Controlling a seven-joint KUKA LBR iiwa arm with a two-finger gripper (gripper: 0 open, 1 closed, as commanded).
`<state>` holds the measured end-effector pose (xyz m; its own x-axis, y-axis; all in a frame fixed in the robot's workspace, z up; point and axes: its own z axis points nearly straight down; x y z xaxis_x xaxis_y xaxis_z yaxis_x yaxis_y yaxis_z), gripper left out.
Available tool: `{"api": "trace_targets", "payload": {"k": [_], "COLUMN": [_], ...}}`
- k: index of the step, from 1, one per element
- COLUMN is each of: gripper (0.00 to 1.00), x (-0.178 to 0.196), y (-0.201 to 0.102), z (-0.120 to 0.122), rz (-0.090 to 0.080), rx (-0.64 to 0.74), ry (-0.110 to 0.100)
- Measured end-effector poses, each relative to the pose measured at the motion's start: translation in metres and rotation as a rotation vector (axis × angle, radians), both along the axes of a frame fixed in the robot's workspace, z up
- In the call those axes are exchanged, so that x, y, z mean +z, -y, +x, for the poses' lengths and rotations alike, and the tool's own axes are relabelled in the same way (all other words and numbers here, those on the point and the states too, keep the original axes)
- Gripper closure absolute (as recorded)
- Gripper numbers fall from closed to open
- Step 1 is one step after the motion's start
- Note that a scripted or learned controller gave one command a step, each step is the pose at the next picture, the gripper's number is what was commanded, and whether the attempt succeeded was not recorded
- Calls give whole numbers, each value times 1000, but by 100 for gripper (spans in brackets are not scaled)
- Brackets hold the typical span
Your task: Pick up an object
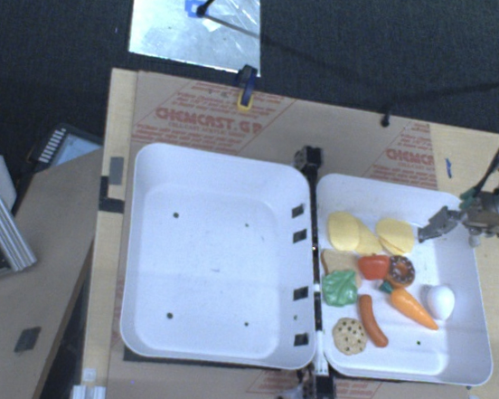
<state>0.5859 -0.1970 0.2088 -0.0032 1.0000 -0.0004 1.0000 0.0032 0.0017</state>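
Right bin (465, 359) has all the toy food — two yellow pieces (344, 230), tomato (373, 266), donut (401, 272), carrot (415, 307), egg (439, 301), green leafy thing (340, 289), sausage (373, 321), cookie (349, 336); left bin (215, 253) sits alongside; pincer (432, 228) hovers above the right bin's far edge, can't tell its fingers' state; worktop (393, 145) board reads "CHEMCAST GP".

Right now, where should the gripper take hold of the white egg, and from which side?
Grip the white egg across its rounded middle, probably coming from straight above. The carrot touches its left side, so close the fingers along the freer near-far direction.
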Motion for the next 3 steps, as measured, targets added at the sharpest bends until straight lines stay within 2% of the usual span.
{"api": "trace_targets", "payload": {"k": [1,2,3], "gripper": [0,0,0], "x": [-132,-124,-17], "y": [-26,-93,-149], "z": [82,84,55], "rz": [3,3,2], "rx": [4,7,7], "ry": [-5,2,11]}}
